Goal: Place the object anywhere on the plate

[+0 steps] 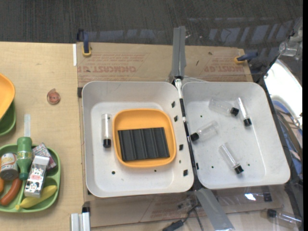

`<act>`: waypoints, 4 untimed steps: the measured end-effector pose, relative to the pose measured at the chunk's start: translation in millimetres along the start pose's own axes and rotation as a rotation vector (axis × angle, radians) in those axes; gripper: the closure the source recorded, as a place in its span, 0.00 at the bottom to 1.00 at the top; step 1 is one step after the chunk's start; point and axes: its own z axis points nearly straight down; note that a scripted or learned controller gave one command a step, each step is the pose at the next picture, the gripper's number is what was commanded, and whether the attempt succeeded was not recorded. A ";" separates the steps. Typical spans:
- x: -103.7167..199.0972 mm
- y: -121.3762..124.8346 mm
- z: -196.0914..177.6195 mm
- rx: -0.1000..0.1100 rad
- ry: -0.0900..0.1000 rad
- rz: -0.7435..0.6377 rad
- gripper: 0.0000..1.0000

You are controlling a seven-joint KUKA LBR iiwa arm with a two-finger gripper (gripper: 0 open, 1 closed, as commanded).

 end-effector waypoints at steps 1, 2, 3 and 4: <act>-1.6 5.6 -0.5 -0.001 -0.002 -0.434 1.00; -8.6 1.0 0.4 -0.002 -0.002 -0.827 1.00; -8.6 0.8 0.2 -0.002 -0.002 -0.827 0.00; 56.6 -6.7 21.4 -0.004 0.000 -1.269 0.00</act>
